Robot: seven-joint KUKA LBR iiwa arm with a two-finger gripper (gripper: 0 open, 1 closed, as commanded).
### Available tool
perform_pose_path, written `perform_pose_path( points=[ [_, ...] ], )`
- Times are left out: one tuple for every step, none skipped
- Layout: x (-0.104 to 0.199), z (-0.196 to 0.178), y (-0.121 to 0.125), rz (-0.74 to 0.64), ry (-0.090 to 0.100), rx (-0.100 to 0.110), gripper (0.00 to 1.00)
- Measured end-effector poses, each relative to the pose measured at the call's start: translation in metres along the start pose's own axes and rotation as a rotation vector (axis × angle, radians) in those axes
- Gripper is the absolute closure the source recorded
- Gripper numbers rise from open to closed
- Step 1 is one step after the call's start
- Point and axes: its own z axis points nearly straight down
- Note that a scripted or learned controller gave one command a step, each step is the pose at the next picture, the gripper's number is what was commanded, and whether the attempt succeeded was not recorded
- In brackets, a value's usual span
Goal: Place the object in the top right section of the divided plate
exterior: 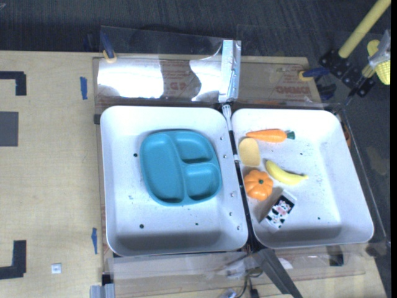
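A blue divided plate [166, 166] lies in the middle of the left white bin [118, 216]. It has one large section on its left and two smaller ones on its right, and nothing lies in any of them. The right white bin [329, 216] holds several toy foods along its left side: an orange carrot [268, 135], a pale yellow rounded piece [249, 151], a yellow banana [284, 172], a small orange pumpkin [258, 184] and a black-and-white carton [280, 211].
A shiny clear sheet [161, 73] stands behind the left bin. A yellow rod with a black clamp [363, 23] reaches in at the top right, off the bench. The raised ridge between the bins [234, 166] runs beside the foods.
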Motion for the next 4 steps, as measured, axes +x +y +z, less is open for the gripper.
perform_pose_path(
  points=[
    [0.0,-0.002,0.0,0.0,-0.001,-0.003,0.0],
    [-0.002,-0.002,0.024,-0.046,-0.001,-0.005,0.0],
    [-0.004,-0.002,0.025,-0.073,-0.001,-0.005,0.0],
    [-0.002,-0.015,0.026,-0.077,-0.005,-0.011,1.0]
  ],
)
